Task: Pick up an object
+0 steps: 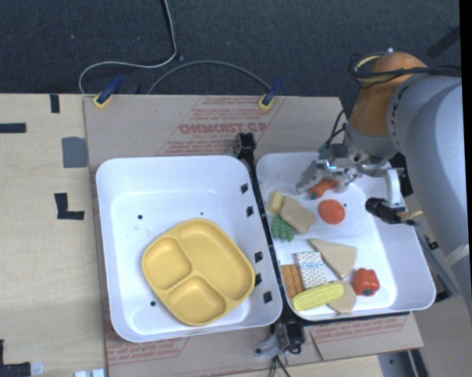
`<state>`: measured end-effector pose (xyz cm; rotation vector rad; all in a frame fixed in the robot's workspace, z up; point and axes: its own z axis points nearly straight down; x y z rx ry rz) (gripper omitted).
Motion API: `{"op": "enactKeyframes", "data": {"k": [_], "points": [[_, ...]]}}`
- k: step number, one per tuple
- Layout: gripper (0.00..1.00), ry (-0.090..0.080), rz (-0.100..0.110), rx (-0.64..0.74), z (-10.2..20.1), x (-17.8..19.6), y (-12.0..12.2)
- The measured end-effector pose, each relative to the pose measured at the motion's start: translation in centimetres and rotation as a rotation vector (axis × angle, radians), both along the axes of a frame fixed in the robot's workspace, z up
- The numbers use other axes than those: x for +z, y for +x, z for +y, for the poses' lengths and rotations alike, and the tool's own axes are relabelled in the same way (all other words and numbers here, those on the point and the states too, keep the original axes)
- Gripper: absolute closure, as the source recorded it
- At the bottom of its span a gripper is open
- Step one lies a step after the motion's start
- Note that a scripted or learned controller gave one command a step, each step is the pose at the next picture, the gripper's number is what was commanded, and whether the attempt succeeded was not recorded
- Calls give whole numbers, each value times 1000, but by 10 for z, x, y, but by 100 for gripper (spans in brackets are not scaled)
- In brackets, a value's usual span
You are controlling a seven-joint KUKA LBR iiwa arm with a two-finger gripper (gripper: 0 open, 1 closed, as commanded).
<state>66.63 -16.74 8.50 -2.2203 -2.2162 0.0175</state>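
Note:
My gripper (pixel 321 177) hangs low over the back of the right bin (pixel 403 251), reaching in from the right. Just under it lies a small orange-red piece (pixel 324 188), touching or nearly touching the gripper; I cannot tell whether it is held. A red tomato (pixel 331 212) sits just in front of that. A tan bread piece (pixel 297 216) and a green leafy piece (pixel 282 229) lie to the gripper's left front. A cheese wedge (pixel 335 255), a red pepper (pixel 366 281) and a corn cob (pixel 317 296) lie near the bin's front.
The left bin (pixel 123 189) holds a yellow divided plate (pixel 197 270). A patterned packet (pixel 311 268) and a brown cracker (pixel 290 278) lie by the divider between the bins. The grey arm (pixel 434 159) covers the right bin's far right side.

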Motion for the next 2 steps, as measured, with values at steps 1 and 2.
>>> {"op": "enactKeyframes", "data": {"k": [1,2], "points": [[100,4,11,-2,0,7,-3],[100,8,-16,9,83,106,-63]]}}
